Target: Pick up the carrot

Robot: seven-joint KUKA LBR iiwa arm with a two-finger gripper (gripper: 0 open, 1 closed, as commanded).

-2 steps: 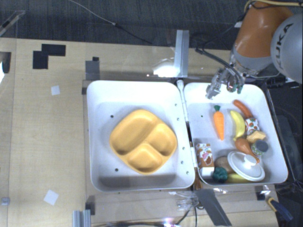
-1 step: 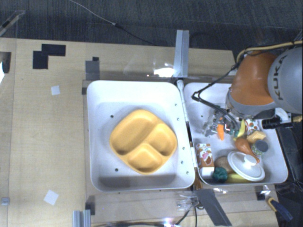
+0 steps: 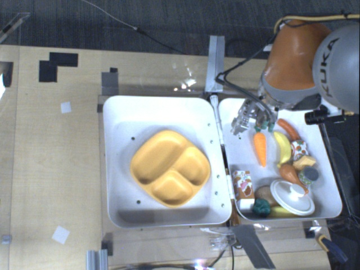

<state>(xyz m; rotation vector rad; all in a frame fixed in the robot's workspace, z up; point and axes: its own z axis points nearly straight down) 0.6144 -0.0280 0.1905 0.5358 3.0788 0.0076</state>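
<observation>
We are seeing gripper [image 3: 251,118] hanging over right bin [image 3: 333,191], just above carrot [image 3: 260,148]; banana [image 3: 283,147] lying beside it; yellow divided plate [image 3: 170,167] sitting in left bin [image 3: 118,151].

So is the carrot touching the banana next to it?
Apart. The camera view shows a strip of white bin floor between the carrot and the banana along their lengths.

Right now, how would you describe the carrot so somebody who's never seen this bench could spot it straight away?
Look in the right-hand shallow white bin, the one crowded with toy food. In its upper middle, just below the arm's two-finger gripper, lies the small orange tapered carrot with green at its top. It points downward, beside a yellow banana, and is the only plain orange cone there.
</observation>
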